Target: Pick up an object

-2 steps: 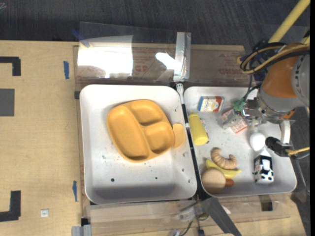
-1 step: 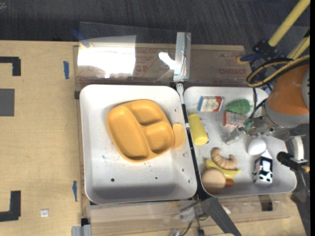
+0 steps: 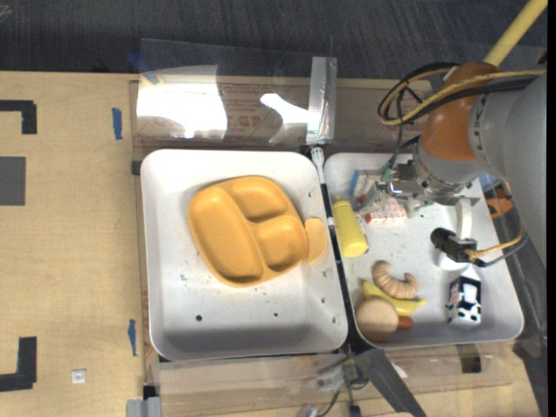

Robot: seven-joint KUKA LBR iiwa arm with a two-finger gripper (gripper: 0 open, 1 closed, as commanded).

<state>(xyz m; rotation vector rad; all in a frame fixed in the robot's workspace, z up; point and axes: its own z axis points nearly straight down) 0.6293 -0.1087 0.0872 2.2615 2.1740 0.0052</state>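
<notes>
One arm [image 3: 486, 120] bent over right bin [image 3: 512, 315], end effector [image 3: 395, 189] low at far edge; finger state unclear.

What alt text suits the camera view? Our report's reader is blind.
A grey robot arm reaches from the right over the right bin, which holds a yellow cylinder, toy food and a cow figure. The left bin holds a yellow divided tray.

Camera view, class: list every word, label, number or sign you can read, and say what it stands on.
Nothing here reads clearly.
Faint reddish print on the clear sheet behind the left bin: blurred, unreadable.
Colourful packet in the right bin: print too small.
Black-and-white carton: no legible text.
</notes>
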